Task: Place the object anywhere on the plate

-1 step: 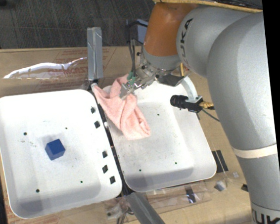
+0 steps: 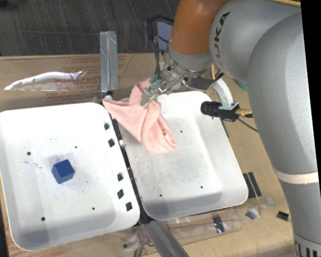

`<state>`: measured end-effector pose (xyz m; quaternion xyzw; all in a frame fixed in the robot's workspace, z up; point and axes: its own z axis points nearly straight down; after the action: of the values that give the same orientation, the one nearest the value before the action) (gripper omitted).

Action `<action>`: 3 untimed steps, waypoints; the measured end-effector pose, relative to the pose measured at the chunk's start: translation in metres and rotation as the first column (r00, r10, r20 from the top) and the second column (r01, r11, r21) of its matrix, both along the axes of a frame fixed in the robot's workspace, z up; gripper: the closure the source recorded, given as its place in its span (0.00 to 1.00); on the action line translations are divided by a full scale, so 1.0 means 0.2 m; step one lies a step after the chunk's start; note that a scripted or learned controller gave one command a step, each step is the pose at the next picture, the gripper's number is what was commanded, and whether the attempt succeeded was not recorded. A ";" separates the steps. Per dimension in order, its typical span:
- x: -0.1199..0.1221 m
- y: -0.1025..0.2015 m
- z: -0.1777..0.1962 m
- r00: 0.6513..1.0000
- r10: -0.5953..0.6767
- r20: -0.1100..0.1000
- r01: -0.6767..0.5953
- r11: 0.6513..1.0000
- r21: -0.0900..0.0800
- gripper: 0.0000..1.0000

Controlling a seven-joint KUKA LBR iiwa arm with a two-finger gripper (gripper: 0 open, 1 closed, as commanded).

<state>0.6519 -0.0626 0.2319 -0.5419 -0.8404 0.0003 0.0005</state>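
Note:
A pink cloth [image 2: 151, 126] hangs at the back left of the right bin [image 2: 193, 173]. Its top is bunched up between the fingers of my gripper [image 2: 155, 91]. One corner of the cloth reaches left over the divider between the bins, and its lower folds rest on the bin floor. My gripper is shut on the cloth's upper edge, just above the bin's back rim. A small blue cube [image 2: 63, 170] lies on the floor of the left bin [image 2: 13, 135], far from the gripper.
The grey arm with its orange band [image 2: 194, 19] covers the back right of the view. A black connector [image 2: 218, 110] juts over the right bin's right side. A grey strip [image 2: 107, 59] and clear plastic [image 2: 41, 80] lie on the cardboard behind the bins.

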 end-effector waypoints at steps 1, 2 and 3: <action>-0.07 0.27 0.03 0.918 0.396 -0.003 -0.396 0.918 0.001 1.00; -0.19 0.49 0.07 0.688 0.726 -0.001 -0.726 0.688 0.001 1.00; -0.30 0.69 0.00 0.407 0.914 -0.001 -0.914 0.407 0.003 1.00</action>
<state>0.5925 0.0764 0.2323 0.0033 -1.0000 0.0005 0.0019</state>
